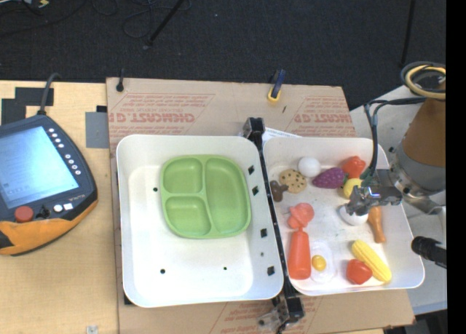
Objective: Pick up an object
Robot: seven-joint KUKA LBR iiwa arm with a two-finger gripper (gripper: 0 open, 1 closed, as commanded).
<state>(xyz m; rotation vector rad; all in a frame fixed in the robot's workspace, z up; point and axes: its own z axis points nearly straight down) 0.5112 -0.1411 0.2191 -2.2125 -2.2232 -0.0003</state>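
End effector (pixel 358 204) is low in the right bin (pixel 404 271), among toy foods beside the carrot (pixel 376 224); finger state cannot be determined. Green plate (pixel 204 197) occupies the left bin (pixel 138 252)

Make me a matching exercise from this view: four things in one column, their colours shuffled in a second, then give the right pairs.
Things:
1. divided plate
2. bottle
3. corn cob
4. grapes

Colours:
A. purple
B. yellow
C. light green
D. red-orange

Pairs: 1-C, 2-D, 3-B, 4-A
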